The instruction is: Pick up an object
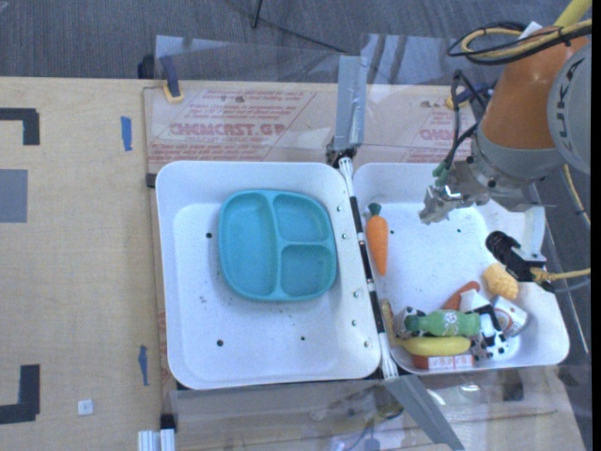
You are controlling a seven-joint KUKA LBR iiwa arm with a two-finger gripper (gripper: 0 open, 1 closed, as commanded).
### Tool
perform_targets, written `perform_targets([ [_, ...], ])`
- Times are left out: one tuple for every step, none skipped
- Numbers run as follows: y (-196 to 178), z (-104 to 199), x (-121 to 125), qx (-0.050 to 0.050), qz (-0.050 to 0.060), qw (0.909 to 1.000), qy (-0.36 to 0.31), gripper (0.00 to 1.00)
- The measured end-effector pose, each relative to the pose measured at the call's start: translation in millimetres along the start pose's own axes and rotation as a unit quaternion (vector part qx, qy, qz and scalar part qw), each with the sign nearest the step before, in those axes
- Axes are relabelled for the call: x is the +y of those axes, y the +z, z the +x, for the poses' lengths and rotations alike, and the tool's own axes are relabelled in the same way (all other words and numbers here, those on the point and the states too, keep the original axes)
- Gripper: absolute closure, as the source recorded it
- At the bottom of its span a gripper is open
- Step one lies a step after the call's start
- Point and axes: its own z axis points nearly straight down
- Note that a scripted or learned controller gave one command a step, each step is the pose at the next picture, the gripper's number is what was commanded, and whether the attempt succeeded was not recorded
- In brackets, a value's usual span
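My gripper [439, 203] hangs over the upper part of the right bin [413, 271], above bare white floor. An orange carrot with a green top [377, 238] lies along the bin's left wall, to the left of and slightly below the gripper. A pile of toys lies along the front of this bin: a green toy [441, 323], a yellow banana [437, 346], a black-and-white toy [495, 345], a red-orange piece [460, 299] and a yellow corn-like piece [500, 281]. The view shows nothing held by the gripper.
The left bin [188, 280] holds a teal divided plate [278, 244]. A thin divider wall [362, 261] separates the two bins. The grey arm with its orange band [531, 92] comes in from the upper right. Cardboard [244, 130] lies behind the bins.
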Motion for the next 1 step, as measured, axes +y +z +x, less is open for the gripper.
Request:
perform_targets([
  [0.1,0.0,-0.1,0.000,0.000,1.0000,0.000,0.00],
])
